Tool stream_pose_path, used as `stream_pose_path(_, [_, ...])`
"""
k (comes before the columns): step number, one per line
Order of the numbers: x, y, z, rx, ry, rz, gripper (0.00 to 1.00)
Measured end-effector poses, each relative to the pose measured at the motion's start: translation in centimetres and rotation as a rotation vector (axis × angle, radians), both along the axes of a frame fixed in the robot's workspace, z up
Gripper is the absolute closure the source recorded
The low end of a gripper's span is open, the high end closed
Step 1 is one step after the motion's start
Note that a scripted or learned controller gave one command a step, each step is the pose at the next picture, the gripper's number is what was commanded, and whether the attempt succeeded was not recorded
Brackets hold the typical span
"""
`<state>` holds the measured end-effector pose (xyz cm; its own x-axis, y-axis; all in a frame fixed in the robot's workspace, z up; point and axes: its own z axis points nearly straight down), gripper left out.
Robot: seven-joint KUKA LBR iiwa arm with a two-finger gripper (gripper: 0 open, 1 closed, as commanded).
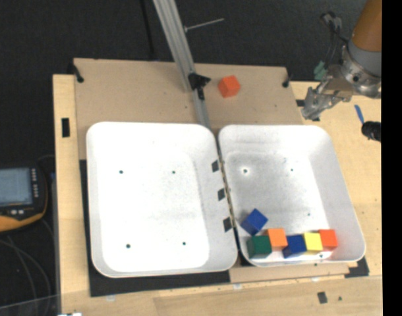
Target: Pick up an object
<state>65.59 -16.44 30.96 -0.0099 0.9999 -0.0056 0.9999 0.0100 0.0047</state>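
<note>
The gripper (314, 108) hangs above the far right corner of the right bin (287, 143), well apart from any block; whether it is open or closed cannot be told at this size. Candidate objects sit along that bin's near wall: green block (259, 245), orange block (277, 237), blue block (294, 245), yellow block (312, 241) and red block (327, 237) in a touching row, a second blue cube (254, 220) just beside them (tilted, it appears). Risk, in my judgement: fingers descending into the packed row may land on neighbours or the wall and close on nothing. A stray orange cube (229, 86) lies on the board beyond the bins.
</note>
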Motion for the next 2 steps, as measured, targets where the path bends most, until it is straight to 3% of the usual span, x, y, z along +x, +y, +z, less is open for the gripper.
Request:
stream_pose_path(1, [0.0, -0.1, -0.1, -0.001, 0.002, 0.002, 0.00])
stream_pose_path(2, [-1.8, -3.7, -6.7, 0.004, 0.011, -0.014, 0.00])
